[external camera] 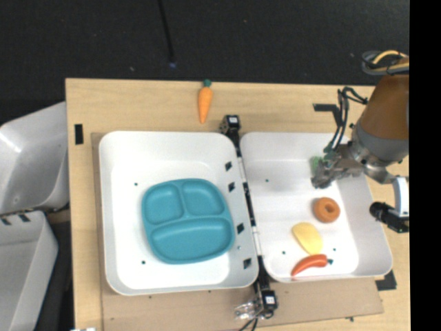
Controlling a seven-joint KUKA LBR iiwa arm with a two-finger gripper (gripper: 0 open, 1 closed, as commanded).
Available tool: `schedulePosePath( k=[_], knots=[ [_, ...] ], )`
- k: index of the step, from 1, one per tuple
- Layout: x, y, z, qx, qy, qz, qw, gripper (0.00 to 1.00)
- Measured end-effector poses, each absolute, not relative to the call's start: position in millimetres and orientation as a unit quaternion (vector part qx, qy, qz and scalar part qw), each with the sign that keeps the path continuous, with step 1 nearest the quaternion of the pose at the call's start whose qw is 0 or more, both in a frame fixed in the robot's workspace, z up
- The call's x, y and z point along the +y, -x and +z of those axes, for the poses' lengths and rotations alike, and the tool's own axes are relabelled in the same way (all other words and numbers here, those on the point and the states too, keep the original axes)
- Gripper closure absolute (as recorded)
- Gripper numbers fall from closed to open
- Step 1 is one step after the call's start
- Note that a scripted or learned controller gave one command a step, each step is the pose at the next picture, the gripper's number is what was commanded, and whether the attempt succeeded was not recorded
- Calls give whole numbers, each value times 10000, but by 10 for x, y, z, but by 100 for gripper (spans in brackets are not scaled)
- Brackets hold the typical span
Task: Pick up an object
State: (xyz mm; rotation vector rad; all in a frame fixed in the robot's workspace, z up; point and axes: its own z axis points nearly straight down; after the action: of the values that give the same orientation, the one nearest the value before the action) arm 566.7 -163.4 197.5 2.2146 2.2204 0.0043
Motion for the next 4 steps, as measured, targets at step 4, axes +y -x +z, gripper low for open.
schedulePosePath(
  k=[4],
  knots=[
    [-631,-5803,2971,7093,-7049,9,13,100]
  ],
)
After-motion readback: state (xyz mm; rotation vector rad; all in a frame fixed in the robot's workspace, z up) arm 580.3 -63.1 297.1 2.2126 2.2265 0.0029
